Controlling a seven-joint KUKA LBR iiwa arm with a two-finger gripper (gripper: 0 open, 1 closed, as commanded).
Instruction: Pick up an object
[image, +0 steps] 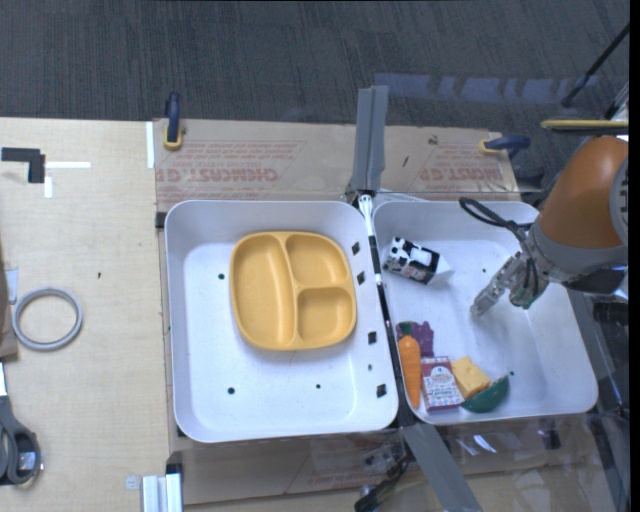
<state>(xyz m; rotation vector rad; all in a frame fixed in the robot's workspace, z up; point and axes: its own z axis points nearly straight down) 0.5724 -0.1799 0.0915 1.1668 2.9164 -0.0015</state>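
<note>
- Objects for picking sit in right bin: black-and-white cow toy near its back-left; carrot, purple item, red packet, cheese wedge, green piece clustered at front-left.
- Left bin: yellow divided plate, upright, compartments bare.
- Jaws low over bare floor of right bin, right of cow toy, apart from it; nothing between them. Opening width: can't tell.
- Surface left of bins: grey ring.

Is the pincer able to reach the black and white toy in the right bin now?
Probably yes. The pincer hangs over the right bin, and bare floor lies between it and the black and white toy.
</note>
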